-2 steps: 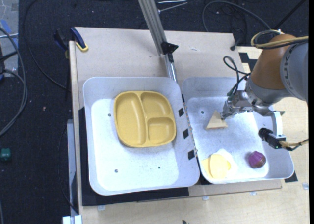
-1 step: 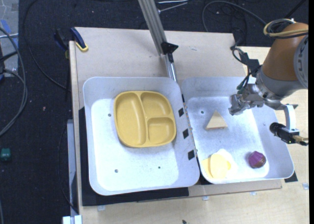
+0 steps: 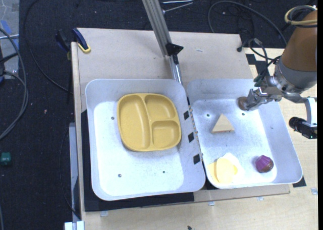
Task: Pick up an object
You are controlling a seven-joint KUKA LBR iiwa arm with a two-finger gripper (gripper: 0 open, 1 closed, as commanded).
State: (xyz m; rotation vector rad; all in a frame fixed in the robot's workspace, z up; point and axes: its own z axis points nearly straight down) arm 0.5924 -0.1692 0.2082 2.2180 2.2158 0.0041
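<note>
The right bin (image 3: 282, 138) holds three loose objects. A tan wedge (image 3: 222, 124) lies near its middle. A pale yellow piece (image 3: 225, 169) rests at the front left corner, and a small purple object (image 3: 264, 163) sits toward the front right. My gripper (image 3: 246, 103) hangs over the back of this bin, up and to the right of the tan wedge, with its dark tip low near the bin floor. I see nothing between its fingers.
The left bin (image 3: 101, 173) carries a yellow divided plate (image 3: 149, 121). A slanted metal pole (image 3: 159, 19) rises behind the seam between the bins. The arm (image 3: 301, 57) comes in from the right above the bench edge.
</note>
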